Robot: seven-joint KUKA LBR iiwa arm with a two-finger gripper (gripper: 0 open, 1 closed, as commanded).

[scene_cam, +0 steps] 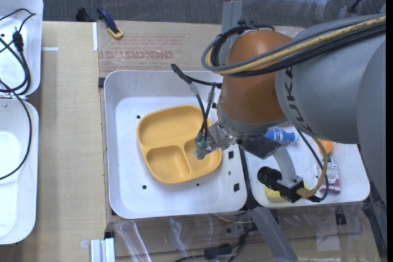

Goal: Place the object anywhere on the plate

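Plate (172, 143), a yellow divided one with three compartments, lies in the left white bin (123, 132), a little toward that bin's 3 o'clock side. At the plate's 3 o'clock rim sits the gripper (202, 147), its tip low over the plate's right edge, with the orange band (252, 80) of the KUKA arm (331, 83) bulking above it at 1 o'clock.

A small dark-greenish shape shows at the gripper's tip, but it is too small and blurred to tell whether that is the object or part of the tool.

The likely trouble from here: the tip stands right at the rim, so anything let go could strike the raised edge and slide off onto the bin floor toward 3 o'clock, rather than settle in a compartment. A grasp that never took would leave nothing to place.

How far the pincer stands apart, and whether it clamps anything, cannot be told.

In the right bin (353, 184), at the plate's 3 o'clock, lie a blue-and-white item (281, 135) and other small objects.
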